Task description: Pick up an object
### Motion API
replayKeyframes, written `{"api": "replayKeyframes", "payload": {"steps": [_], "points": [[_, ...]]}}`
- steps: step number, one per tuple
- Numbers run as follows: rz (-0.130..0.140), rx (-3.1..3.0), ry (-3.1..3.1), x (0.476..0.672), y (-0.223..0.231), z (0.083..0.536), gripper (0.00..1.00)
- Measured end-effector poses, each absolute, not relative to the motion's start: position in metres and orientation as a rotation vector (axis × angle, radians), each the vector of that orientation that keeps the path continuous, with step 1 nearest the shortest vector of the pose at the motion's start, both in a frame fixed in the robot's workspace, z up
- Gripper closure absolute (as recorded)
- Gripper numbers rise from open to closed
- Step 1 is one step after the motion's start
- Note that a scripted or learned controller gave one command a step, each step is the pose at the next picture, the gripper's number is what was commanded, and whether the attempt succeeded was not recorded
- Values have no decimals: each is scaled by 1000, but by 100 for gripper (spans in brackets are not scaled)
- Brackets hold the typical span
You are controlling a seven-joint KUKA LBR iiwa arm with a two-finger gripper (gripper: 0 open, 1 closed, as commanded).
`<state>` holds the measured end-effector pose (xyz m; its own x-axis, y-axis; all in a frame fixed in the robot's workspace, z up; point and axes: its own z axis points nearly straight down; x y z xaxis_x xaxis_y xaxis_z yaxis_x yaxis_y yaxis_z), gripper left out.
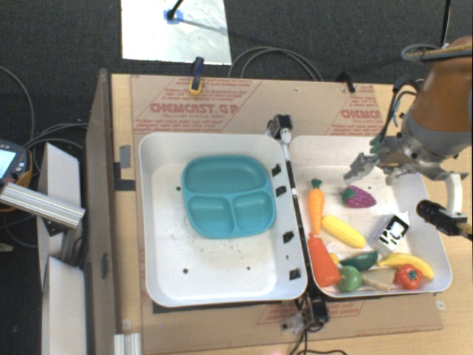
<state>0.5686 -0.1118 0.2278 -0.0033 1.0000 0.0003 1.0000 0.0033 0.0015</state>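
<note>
I've got the arm [443, 102] reaching in over the right bin [436, 220], orange band up top, grey wrist below. The gripper [377, 167] hangs over the back part of that bin, and I cannot tell whether it is open or closed from up here; nothing shows between its tips.

Taking the purple grapes [358, 197] as my marker: they lie on the bin floor just below the gripper, apart from it, not gripped. Left of the grapes I see a carrot [316, 207], green top pointing away from me. Just in front of the grapes lies a yellow corn cob [344, 231], slanted. To the front right of the grapes there's a small black-and-white block [393, 231].

Further to the front of the grapes it's a crowd along the near wall: a big orange-red piece [322, 261], a dark green vegetable [360, 259], a round green one [350, 277], a banana [405, 259] and a tomato [408, 276], packed close, several touching.

Well left of the grapes, across the divider, the left bin [166, 198] holds a teal divided plate [228, 196], lying flat near the middle.

Both bins sit on a brown cardboard sheet [222, 102].
</note>
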Motion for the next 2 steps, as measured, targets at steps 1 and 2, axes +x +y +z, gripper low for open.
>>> {"api": "replayKeyframes", "payload": {"steps": [1, 2], "points": [[-3, 2220, 2221, 599, -145, 78, 0], [4, 2216, 2220, 601, -143, 95, 100]]}}
